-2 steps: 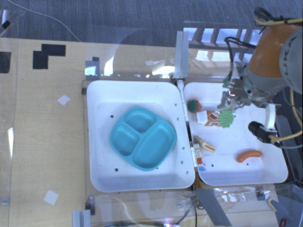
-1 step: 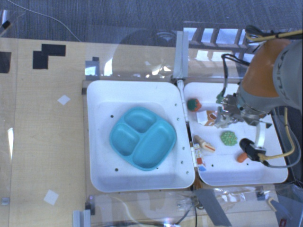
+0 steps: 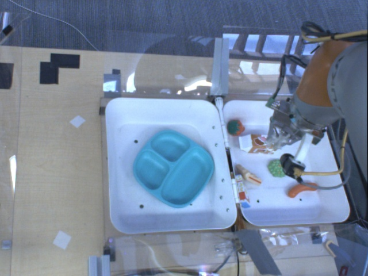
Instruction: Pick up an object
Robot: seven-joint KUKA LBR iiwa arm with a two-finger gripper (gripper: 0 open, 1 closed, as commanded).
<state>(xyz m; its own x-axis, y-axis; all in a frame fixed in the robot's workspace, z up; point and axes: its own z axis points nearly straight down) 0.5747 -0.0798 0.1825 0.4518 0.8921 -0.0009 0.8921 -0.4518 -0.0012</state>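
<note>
In the right bin (image 3: 322, 211), our gripper (image 3: 277, 140) hangs over a red-and-white packet (image 3: 260, 145); we cannot tell its state. Crowded by the green ball (image 3: 276, 168), we could nudge neighbours and miss.

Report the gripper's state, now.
Gripper: low in the right bin, over a red-and-white packet; open or closed cannot be told.

Right bin (image 3: 322, 211), frame's right: green-red ball (image 3: 234, 126) upper left, green lump (image 3: 276, 168) centre, orange piece (image 3: 301, 190) lower right, hotdog-like toy (image 3: 248, 176) at left wall.
</note>
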